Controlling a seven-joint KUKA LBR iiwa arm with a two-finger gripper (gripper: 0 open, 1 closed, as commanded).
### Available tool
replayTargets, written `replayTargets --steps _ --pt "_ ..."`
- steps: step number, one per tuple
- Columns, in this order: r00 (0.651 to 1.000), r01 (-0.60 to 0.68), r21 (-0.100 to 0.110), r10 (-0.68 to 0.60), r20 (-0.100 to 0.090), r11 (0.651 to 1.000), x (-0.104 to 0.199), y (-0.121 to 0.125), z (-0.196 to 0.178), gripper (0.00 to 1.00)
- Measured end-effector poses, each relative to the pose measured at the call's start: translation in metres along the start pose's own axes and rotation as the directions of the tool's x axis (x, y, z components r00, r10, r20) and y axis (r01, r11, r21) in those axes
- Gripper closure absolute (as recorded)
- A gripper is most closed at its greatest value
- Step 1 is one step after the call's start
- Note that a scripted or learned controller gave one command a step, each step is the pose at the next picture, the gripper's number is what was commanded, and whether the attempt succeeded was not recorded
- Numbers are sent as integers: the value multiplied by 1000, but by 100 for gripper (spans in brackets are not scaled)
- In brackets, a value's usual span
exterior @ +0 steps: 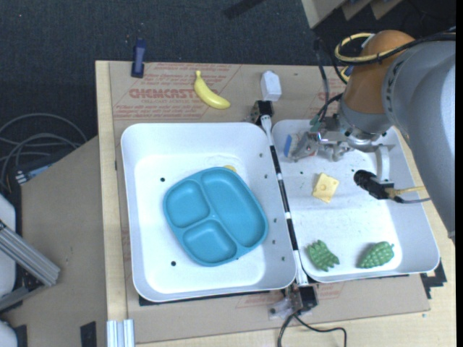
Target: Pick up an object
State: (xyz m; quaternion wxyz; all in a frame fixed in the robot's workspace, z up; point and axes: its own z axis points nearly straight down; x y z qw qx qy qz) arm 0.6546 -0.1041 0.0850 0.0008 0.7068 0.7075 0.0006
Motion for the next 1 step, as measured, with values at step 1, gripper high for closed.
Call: replayTargets --steps 1 --pt "1000 -1 4 1 -1 1000 11 -37 0 0"
